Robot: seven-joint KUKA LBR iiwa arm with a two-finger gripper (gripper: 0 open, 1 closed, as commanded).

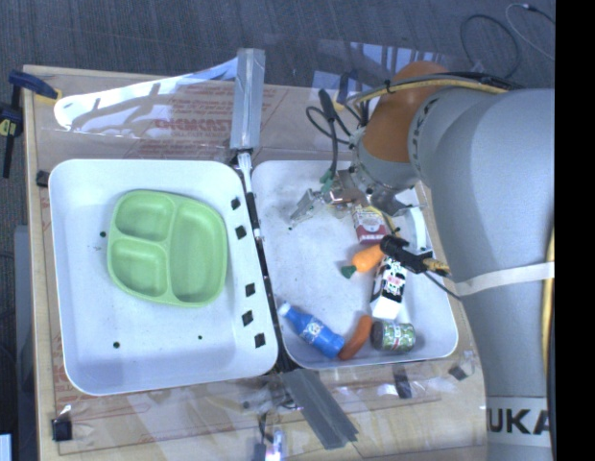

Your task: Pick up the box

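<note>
Gripper [307,205], fingers spread and empty, hovers in the right bin [278,257] beside the box [370,225]; crowding carrot [367,258] risks a fumbled grasp.

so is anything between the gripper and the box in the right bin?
Nothing visible. The gripper is low in the right bin, on its far side, and the box lies just beside it toward the arm. The carrot and the other items lie nearer the camera, off that line.
</note>
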